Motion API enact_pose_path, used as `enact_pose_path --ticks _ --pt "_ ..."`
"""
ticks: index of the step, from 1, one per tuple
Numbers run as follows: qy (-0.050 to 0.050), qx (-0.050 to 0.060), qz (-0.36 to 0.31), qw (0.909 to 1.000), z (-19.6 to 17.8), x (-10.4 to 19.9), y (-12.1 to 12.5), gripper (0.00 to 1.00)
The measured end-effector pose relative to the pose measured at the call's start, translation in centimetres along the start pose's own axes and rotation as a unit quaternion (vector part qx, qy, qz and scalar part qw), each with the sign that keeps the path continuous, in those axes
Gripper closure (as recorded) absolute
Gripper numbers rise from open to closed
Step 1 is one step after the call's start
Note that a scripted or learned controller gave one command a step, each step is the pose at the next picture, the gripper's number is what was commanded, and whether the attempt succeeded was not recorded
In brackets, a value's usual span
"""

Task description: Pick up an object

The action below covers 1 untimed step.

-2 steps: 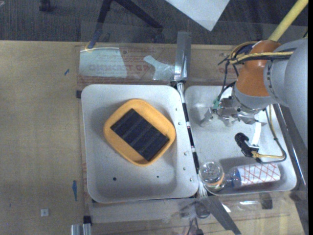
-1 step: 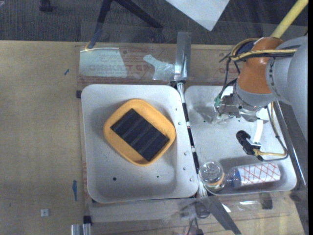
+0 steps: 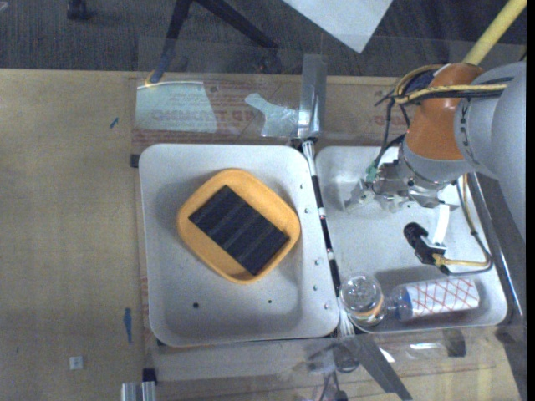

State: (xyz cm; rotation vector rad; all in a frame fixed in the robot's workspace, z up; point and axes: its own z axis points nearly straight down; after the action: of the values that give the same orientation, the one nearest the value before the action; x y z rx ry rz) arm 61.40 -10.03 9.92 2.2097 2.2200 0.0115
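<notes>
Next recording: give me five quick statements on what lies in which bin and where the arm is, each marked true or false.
1. The orange tray with the dark ribbed insert lies in the left bin. True.
2. The plastic bottle stands upright in the left bin. False: it lies on its side along the near edge of the right bin.
3. The gripper is over the right bin. True.
4. The bottle is held between the gripper's fingers. False: the bottle lies apart from the gripper, nearer the camera.
5. The arm reaches in from the view's left. False: it comes in from the right.
</notes>
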Motion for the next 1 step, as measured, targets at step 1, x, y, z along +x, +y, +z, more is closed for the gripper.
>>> enact_pose_path --ticks 1 --pt "0.000 0.006 0.049 0.9988 -8.57 1.30 2.89 0.00"
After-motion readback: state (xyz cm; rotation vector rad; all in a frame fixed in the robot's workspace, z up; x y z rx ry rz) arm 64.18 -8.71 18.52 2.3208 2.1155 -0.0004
